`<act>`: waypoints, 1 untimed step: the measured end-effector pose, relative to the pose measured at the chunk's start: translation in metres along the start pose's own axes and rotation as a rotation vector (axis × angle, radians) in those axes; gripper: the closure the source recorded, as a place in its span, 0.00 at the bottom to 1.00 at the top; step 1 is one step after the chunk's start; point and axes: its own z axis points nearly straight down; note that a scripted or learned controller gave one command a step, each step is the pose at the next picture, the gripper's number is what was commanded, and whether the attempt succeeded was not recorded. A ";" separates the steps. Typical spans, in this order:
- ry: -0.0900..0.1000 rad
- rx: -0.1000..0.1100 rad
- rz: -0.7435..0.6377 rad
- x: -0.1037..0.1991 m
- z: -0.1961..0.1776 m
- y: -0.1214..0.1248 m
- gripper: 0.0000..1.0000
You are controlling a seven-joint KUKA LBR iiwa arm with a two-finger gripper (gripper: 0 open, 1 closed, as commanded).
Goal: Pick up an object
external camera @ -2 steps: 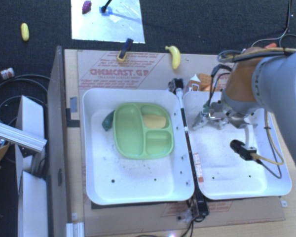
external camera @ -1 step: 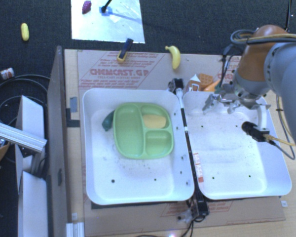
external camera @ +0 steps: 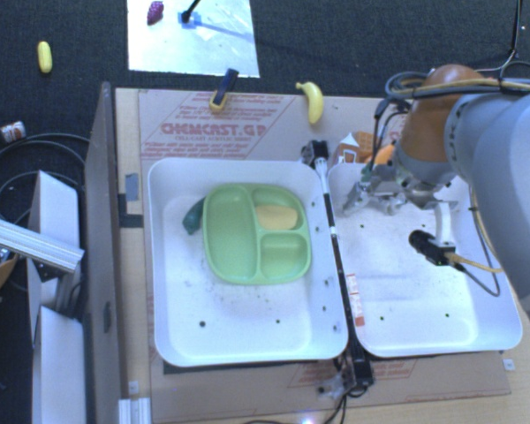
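While the green divided plate (external camera: 254, 234) sits in the left bin (external camera: 172, 325) with a yellow piece (external camera: 277, 215) in one compartment, over in the right bin (external camera: 442, 325) the gripper (external camera: 377, 197) hangs low at the far-left corner; whether it's open or closed, I can't tell

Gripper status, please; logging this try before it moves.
Gripper low over right bin, far-left corner. Green tray in left bin, untouched.

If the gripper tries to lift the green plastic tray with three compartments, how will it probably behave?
The green compartment tray looks stiff and light, so it probably keeps its shape. It is wide and flat in the left white bin, so a rim grasp may tilt it. The yellow piece inside could slide out.
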 end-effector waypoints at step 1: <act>-0.002 -0.006 0.006 -0.038 -0.023 0.018 0.00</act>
